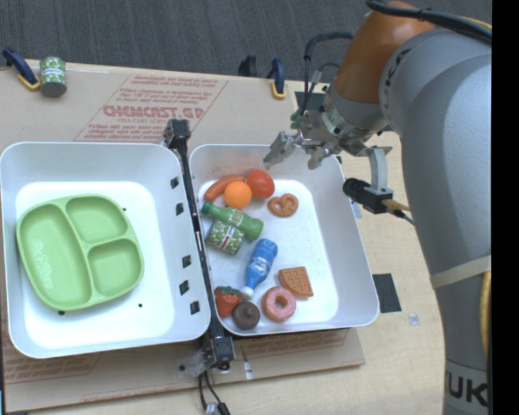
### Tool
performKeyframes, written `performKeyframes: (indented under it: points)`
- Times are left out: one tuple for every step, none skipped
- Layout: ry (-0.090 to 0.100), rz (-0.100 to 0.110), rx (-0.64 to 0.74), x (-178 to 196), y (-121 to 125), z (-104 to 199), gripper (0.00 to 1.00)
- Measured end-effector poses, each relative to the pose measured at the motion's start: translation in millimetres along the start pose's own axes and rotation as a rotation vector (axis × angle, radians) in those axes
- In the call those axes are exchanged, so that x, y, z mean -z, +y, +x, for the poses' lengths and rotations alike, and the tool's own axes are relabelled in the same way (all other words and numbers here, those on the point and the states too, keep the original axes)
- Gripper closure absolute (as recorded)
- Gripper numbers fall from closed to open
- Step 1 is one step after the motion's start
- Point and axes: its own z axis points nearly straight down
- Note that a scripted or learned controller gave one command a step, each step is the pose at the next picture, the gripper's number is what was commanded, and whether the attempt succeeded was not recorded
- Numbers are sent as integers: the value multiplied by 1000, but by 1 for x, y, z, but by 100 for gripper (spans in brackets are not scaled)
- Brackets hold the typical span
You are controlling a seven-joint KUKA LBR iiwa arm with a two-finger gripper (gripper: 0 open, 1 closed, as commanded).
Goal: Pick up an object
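1. Pincer (296, 152) poised over the far rim of the right bin (356, 258), at about 12 o'clock of that bin, spread apart and grasping nothing.
2. Off at 9 o'clock, inside the left bin (17, 258), a green divided plate (78, 249), well apart from the pincer and unlikely to matter.
3. Nearest candidates, huddled at 11 o'clock of the right bin: carrot (214, 187), orange ball (237, 194) and tomato (260, 184), touching one another, with a pretzel (284, 204) just beside them towards 12 o'clock.
4. Likely trouble: coming down among such packed neighbours, landing a finger on top of one piece rather than beside it, and shoving the round ones aside instead of trapping any.
5. Also at risk: clipping the bin's far wall, given a starting point so close to the rim.
6. Lower down, near 6 o'clock, a pink doughnut (279, 303) and a waffle (296, 281) lying flat. Probably hard to pinch and prone to slipping free on closing.
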Motion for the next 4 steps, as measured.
performKeyframes:
  points:
    - [1, -2, 0, 99, -33, 75, 0]
    - [0, 3, -1, 36, -31, 56, 0]
    - [-3, -7, -3, 188, -87, -5, 0]
    - [2, 6, -2, 3, -21, -44, 0]
